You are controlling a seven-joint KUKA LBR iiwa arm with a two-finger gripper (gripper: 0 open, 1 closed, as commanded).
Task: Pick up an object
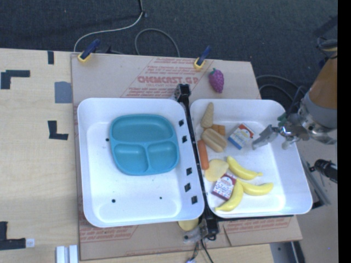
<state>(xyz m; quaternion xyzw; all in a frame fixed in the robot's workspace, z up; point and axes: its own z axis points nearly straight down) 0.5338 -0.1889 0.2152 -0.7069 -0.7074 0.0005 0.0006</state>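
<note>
The right bin (290,199) holds several toy foods. Among them are a small blue-and-white carton (239,136), a bread roll (214,140), a carrot (203,155), a beige cone (207,115), a red packet (223,187) and yellow bananas (244,172). My gripper (272,140) hangs over the right part of this bin, just right of the carton. Its fingers are spread open and nothing sits between them. One finger (261,138) points toward the carton without touching it.
The left bin (90,201) holds a blue divided plate (145,144). A purple bunch of grapes (217,80) lies on the cardboard behind the right bin. Clamps and cables sit at the back edge. The arm's orange band (329,86) stands at the right.
</note>
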